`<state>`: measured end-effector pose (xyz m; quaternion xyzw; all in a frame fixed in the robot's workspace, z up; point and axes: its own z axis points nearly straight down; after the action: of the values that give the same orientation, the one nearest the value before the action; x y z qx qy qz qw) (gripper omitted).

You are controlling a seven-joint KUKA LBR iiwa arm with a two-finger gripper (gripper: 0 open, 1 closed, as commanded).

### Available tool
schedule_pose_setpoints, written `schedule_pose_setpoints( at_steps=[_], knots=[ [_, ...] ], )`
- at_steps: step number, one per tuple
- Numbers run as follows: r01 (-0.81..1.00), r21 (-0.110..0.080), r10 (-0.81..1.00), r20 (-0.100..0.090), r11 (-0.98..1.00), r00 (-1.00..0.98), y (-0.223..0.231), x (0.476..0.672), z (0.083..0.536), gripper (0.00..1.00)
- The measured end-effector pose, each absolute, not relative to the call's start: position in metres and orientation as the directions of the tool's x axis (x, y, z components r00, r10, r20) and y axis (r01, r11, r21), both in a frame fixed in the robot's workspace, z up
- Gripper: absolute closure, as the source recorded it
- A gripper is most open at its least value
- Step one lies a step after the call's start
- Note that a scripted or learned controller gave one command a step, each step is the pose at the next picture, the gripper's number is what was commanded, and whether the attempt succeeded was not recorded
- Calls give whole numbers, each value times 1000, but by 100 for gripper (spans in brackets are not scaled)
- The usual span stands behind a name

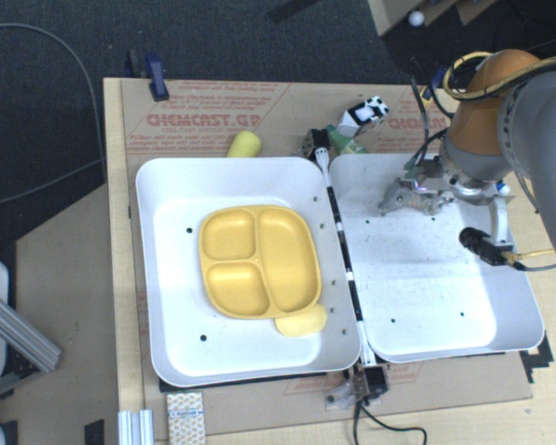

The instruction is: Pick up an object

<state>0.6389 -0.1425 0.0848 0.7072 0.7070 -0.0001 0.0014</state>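
A yellow divided plate [259,260] with three compartments lies in the middle of the left bin [167,202]. A small pale yellow piece [301,322] pokes out from under the plate's near edge. My gripper [415,196] hangs over the far part of the right bin [426,313], close to the bin's back wall, well to the right of the plate. Nothing shows beneath it on the bin floor. The grey arm with its orange band [486,109] reaches in from the upper right.
Behind the bins, on the cardboard, lie a yellow cylinder [245,144] and a black, white and green item [352,123]. A blue clamp [155,75] grips the board's far left edge. A black part with a cable [486,247] hangs over the right bin's right side.
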Motion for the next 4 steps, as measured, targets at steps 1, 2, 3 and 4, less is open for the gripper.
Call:
schedule_pose_setpoints(
  at_steps=[1,2,3,4],
  knots=[
    [1000,3,1000,-2,1,-1,-165,667,85,0],
    [1000,-1,1000,1,0,0,-125,583,146,0],
    [1000,-3,1000,0,0,0,-104,666,94,0],
    [1000,-15,1000,7,-1,1,-164,664,84,0]
  ],
)
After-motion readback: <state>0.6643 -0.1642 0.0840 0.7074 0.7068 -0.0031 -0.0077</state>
